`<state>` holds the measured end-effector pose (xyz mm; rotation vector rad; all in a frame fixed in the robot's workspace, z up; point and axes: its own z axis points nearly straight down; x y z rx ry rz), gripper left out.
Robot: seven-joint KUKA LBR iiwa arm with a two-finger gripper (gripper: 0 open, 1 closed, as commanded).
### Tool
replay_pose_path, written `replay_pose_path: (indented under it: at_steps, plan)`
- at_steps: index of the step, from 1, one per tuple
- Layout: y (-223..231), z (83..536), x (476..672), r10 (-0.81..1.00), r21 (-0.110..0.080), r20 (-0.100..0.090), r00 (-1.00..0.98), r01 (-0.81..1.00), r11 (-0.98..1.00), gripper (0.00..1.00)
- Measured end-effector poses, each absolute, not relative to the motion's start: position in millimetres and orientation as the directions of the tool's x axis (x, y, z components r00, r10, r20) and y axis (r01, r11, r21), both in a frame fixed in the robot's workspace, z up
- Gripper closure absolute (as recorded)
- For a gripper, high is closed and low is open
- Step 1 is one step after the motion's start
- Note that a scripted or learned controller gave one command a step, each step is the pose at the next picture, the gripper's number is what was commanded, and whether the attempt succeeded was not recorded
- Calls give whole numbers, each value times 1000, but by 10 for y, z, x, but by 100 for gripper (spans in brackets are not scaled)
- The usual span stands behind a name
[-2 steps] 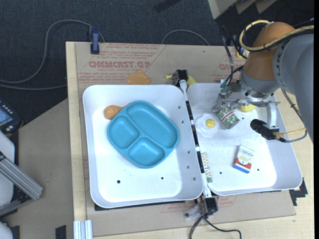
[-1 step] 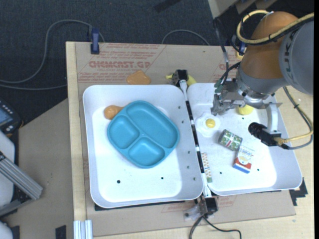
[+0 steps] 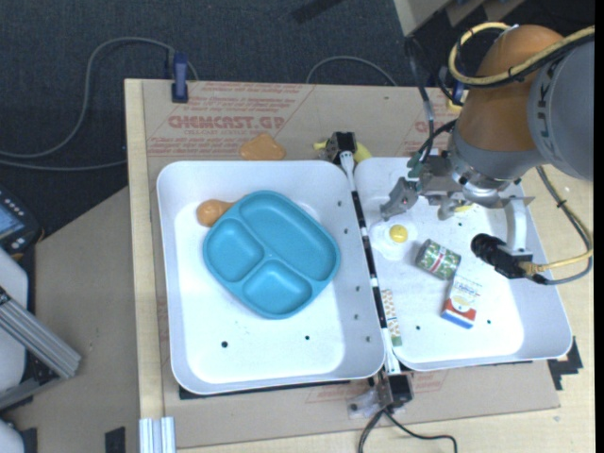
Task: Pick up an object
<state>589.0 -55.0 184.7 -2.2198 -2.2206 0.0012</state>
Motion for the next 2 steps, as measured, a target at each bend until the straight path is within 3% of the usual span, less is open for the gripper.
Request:
replay_pose_path:
  at_steps: [1,2]
  plan:
    - [-952,801,5869,1000,-6,1,5,1000,-5,0]
    - [-1091,843,5405,1000,-6,1,4,1000,-4,0]
